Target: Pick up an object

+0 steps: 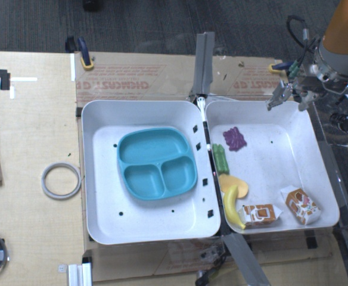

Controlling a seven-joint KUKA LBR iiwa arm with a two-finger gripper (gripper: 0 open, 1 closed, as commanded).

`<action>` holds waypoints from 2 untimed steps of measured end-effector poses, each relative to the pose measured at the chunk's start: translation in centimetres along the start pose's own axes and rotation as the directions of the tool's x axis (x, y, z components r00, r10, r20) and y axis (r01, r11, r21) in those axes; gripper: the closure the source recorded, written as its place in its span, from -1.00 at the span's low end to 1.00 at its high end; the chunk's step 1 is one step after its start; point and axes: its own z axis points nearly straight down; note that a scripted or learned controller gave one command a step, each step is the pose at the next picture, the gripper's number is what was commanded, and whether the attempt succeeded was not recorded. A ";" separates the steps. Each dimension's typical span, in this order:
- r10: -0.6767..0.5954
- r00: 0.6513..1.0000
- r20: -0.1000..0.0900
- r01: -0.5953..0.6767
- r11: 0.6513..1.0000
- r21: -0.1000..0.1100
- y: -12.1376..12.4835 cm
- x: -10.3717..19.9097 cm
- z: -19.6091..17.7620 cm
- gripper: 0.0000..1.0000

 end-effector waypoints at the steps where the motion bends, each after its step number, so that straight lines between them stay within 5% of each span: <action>1: -0.077 0.997 -0.001 0.077 0.997 0.001 -8.1 4.1 13.4 -1.00; 2: -0.395 0.919 0.002 0.395 0.919 -0.003 -1.2 9.3 5.6 -1.00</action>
